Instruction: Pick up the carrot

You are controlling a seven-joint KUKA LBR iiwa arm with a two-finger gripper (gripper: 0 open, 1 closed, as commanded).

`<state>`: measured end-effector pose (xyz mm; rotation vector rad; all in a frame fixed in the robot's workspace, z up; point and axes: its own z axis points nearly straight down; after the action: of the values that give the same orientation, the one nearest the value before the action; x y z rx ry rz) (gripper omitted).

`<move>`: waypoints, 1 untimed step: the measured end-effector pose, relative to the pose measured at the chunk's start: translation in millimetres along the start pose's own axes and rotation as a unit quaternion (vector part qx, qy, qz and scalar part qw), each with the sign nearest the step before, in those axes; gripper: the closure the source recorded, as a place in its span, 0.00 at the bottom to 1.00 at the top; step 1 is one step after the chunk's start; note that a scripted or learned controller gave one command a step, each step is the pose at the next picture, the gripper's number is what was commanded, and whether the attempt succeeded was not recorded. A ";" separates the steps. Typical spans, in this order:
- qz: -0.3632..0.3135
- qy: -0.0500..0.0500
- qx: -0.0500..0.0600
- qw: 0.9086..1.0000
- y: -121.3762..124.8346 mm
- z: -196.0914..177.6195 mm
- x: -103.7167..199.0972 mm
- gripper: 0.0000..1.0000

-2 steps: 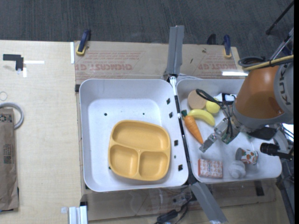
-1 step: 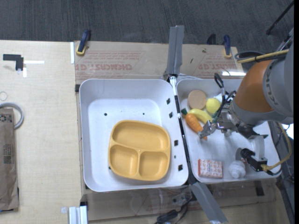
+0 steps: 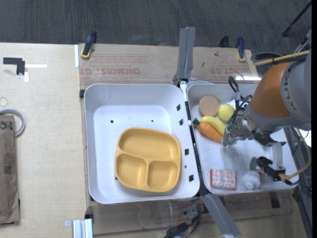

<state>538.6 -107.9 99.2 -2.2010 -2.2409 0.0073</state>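
Wooden surface [image 3: 44, 148] on the left, brown paper bag [image 3: 9, 167] lying at its far-left edge. Cardboard sheet [image 3: 148, 63] clipped along the back behind the bins. Left bin [image 3: 99, 108] carries a yellow three-compartment tray [image 3: 147, 158]. Grey divider post [image 3: 185, 53] stands at the back, between the bins. Right bin [image 3: 228, 162]: carrot [image 3: 210, 131] lies near the bin's left wall, tilted, green end toward the divider. Banana [image 3: 213, 123] sits just behind it, touching. Tan round disc [image 3: 209, 104] and a yellow-green ball [image 3: 226, 112] sit further back. Red patterned box [image 3: 223, 179] and a white object [image 3: 250, 179] near the front edge. Hand [image 3: 229, 137] is low, just right of the carrot's tip; can't tell from this angle how far open it is or whether it touches the carrot. Nothing visibly between the fingers. Dark carpet [image 3: 148, 9] floor behind the surface.
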 end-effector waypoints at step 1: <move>0.005 0.001 -0.001 1.000 -56.8 8.5 -54.5 1.00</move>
<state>482.7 -163.5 91.0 -2.2127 -2.2282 0.0034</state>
